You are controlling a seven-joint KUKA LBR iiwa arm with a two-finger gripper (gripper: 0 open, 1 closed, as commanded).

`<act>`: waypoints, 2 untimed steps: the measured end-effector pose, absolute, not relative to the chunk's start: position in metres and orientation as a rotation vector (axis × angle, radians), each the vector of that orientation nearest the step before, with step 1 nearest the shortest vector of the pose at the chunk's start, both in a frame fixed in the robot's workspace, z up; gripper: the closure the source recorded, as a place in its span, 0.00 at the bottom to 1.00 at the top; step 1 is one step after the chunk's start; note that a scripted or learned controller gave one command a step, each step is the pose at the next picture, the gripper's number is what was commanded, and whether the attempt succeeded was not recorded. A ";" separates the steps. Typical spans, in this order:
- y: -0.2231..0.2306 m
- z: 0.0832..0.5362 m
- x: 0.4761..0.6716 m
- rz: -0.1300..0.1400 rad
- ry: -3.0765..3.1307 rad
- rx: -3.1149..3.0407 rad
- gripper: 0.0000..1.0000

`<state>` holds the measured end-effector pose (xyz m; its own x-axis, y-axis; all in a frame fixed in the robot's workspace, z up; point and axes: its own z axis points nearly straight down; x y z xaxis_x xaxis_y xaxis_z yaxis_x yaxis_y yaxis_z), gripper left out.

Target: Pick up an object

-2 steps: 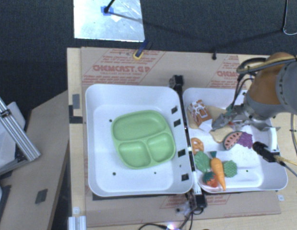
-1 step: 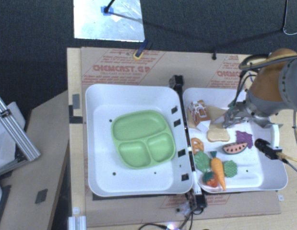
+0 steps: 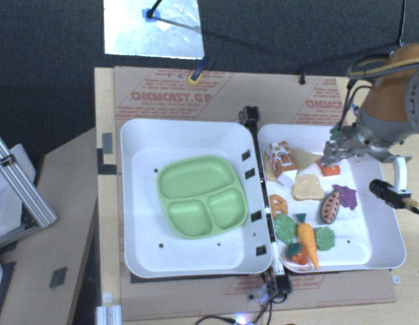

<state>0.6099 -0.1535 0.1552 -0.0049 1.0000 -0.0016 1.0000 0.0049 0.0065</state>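
Two white bins sit side by side on the bench [image 3: 74, 181]; the left bin [image 3: 138, 147] carries a green divided plate [image 3: 202, 196], and the right bin [image 3: 382, 239] holds toy foods: a carrot [image 3: 308, 241], a slice of bread [image 3: 308, 187], a purple-and-brown piece [image 3: 330, 206], green leafy bits [image 3: 285, 227] and a gingerbread-house piece [image 3: 279, 157]. Low over the right bin's far right part hangs the pincer [image 3: 333, 153], just above a small orange-red piece [image 3: 330, 169]; whether its tips are spread or closed I cannot tell.
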 end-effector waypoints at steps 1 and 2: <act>-0.161 0.211 0.604 0.005 2.219 2.215 1.00; -0.161 0.225 0.605 0.003 2.224 2.215 1.00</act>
<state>0.6045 -0.1607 0.2253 -0.0039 1.0000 -0.0008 1.0000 0.0039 0.0036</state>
